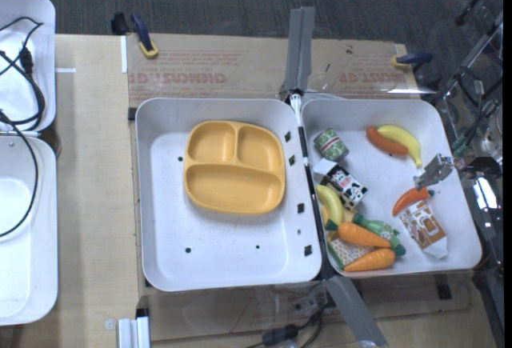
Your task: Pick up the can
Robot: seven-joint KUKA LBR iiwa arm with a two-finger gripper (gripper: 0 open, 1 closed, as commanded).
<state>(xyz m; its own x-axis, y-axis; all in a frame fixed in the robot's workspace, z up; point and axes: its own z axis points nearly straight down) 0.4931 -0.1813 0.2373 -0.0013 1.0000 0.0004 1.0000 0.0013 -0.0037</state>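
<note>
The can (330, 144) is small, with a green label, and lies on its side in the upper left of the right bin (448, 130), close to the divider between the bins. My gripper (433, 171) hangs low over the right side of that bin, well to the right of the can and apart from it. It sits just above an orange pepper (409, 198). Nothing shows in its grasp.
Near the can lie a cow-print carton (346, 185), a banana (329, 204) and two carrots (366, 235). A second banana with a red pepper (394, 142) lies at the bin's top, and a snack pouch (423, 229) at lower right. The left bin (160, 202) holds a yellow divided plate (235, 166).
</note>
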